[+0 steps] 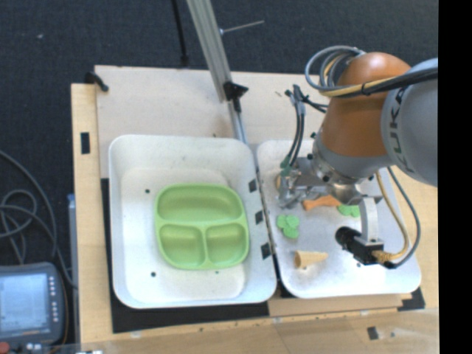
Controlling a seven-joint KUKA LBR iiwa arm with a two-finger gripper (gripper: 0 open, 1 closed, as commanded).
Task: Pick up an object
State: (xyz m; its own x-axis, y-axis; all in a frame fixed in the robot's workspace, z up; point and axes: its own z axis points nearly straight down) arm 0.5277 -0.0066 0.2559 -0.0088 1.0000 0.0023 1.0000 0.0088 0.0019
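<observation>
My gripper [289, 189] hangs over the left part of the right bin [346, 282], under the orange wrist band. Just below it lies a small green toy [287, 226] on the bin floor. An orange carrot-like piece [318, 204] rests to the gripper's right, with a small green piece [348, 210] beyond it. Nearer the front of the bin lies a tan cone [310, 258]. I see nothing held in the gripper.
A green divided plate [200, 226] sits in the left bin [133, 198]. A metal pole [214, 50] slants down to the bins' far edge. Cables and a black connector [358, 245] hang from the arm over the right bin.
</observation>
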